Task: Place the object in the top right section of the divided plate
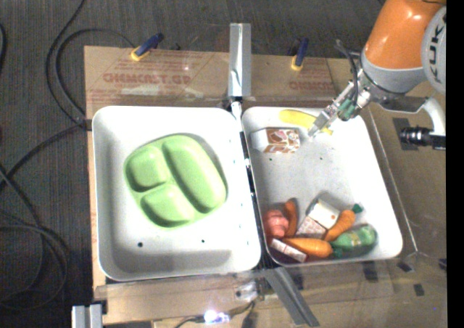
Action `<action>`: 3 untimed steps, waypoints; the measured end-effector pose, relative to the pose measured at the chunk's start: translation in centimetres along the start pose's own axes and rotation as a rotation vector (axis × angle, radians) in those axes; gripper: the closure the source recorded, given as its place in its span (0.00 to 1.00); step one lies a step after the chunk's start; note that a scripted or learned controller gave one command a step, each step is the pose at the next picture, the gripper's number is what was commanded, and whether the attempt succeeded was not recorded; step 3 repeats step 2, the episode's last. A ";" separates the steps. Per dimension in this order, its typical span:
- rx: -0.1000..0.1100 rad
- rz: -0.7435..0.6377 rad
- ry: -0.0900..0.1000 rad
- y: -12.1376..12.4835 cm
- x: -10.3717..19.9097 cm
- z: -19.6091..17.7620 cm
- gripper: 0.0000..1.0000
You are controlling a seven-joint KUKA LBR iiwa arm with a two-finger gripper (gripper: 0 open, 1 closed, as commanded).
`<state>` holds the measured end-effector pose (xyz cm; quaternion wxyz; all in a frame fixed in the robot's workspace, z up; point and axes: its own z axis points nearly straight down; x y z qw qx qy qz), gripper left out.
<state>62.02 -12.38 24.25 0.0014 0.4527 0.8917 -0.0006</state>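
A green divided plate (pixel 175 178) lies in the left bin (pixel 116 247), all of its sections bare. My gripper (pixel 320 125) reaches into the top of the right bin (pixel 362 167), its tips right over a yellow banana-like piece (pixel 296 116) by the far wall. A small brown and white packet (pixel 281 139) lies just left of the tips. Nothing shows lifted between the tips.
Toy food crowds the right bin's near edge: carrots (pixel 313 247), a pinkish piece (pixel 274 221), a white carton (pixel 321 214) and a green item (pixel 357 239). A metal post (pixel 239 58) stands behind the divider between the bins. Clamps (pixel 146 46) hold the cardboard backing.
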 end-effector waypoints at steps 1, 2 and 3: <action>-0.003 -0.554 0.003 2.6 5.5 0.4 1.00; -0.001 -0.454 0.003 10.0 13.1 1.7 1.00; -0.001 -0.454 0.003 10.0 13.1 1.7 1.00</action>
